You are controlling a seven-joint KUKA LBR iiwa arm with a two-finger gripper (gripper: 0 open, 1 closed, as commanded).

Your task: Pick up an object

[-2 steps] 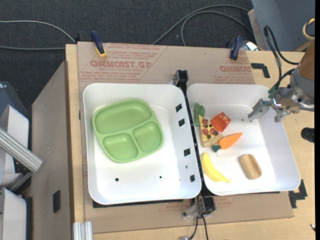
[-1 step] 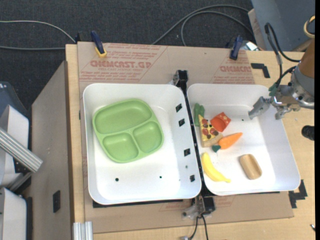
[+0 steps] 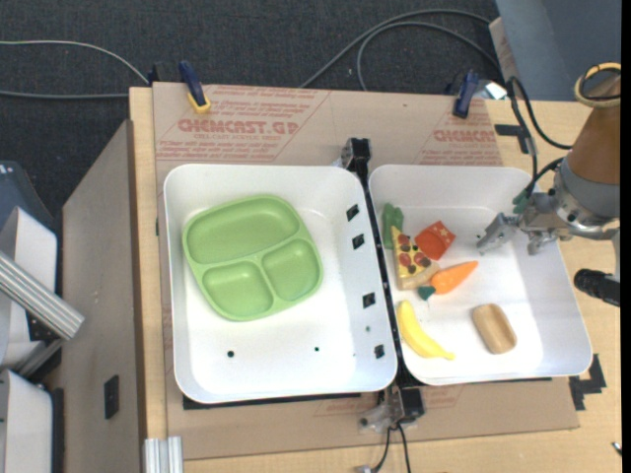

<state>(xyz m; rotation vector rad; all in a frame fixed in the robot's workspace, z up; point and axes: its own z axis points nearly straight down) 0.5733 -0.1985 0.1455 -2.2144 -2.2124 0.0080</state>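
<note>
The right bin point(image 3: 552, 358) holds several toy foods. A red block point(image 3: 435, 238) and a pizza slice point(image 3: 407, 255) lie near its left wall, with a green piece point(image 3: 393, 217) just behind them. An orange carrot point(image 3: 453, 277) sits mid-bin, a yellow banana point(image 3: 420, 332) lies at the front left, and a tan bread roll point(image 3: 494, 327) at the front. My gripper point(image 3: 509, 241) hangs over the bin's back right part, to the right of the red block. It is open, with nothing between its fingers.
The left bin point(image 3: 197, 363) carries a green divided plate point(image 3: 253, 255). A black divider with clips point(image 3: 367, 264) runs between the bins. Cables trail across the dark floor behind the bench, and blue clamps point(image 3: 194, 88) hold the cardboard base.
</note>
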